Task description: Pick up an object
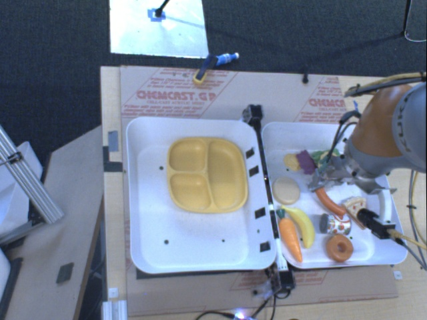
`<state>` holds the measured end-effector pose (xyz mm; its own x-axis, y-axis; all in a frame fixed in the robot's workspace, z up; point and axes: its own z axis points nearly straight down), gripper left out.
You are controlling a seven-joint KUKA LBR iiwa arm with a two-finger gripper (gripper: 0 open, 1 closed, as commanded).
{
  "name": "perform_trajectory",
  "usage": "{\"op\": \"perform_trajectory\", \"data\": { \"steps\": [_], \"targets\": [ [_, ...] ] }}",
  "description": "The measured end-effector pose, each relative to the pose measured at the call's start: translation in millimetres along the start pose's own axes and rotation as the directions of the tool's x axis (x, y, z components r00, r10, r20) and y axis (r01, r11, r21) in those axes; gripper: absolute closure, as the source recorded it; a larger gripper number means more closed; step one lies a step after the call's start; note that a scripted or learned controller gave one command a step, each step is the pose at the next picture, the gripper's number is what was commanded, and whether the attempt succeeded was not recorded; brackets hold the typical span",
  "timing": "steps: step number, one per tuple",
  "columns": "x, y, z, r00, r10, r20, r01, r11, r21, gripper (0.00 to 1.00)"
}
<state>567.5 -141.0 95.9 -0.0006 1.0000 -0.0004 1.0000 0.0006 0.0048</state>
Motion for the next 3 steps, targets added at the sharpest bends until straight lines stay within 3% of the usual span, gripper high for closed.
{"op": "perform_trajectory", "data": {
  "steps": [2, 3],
  "targets": [
    [-8.4, 17.7, -116.5, 1.0, -0.004, 0.002, 0.004, 1.0, -0.004, 1.0],
    [-8.4, 18.9, -129.5, 1.0, -0.004, 0.0, 0.004, 1.0, 0.001, 1.0]
  ]
}}
